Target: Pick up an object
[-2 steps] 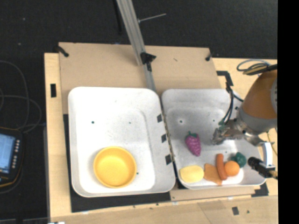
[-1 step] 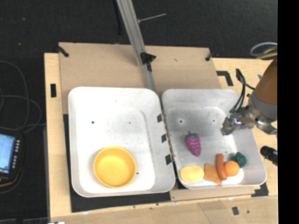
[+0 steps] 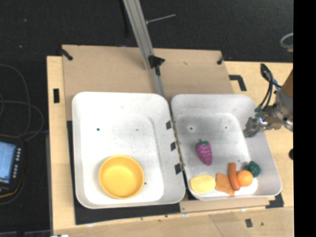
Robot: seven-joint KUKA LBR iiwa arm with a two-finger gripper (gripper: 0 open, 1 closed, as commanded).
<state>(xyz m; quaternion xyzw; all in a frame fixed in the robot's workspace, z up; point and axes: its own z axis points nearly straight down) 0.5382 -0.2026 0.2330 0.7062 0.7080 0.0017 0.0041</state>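
While end effector (image 3: 251, 127) hovers over right bin (image 3: 217, 107) rim (grip state unclear), purple fruit (image 3: 204, 151) lies inside

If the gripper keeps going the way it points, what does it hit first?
The gripper sits at the right bin's right rim, apparently pointing down and leftward. It would likely meet bare bin floor first. The purple fruit lies further left and nearer the camera, probably off that line. Depth is unclear from this view.
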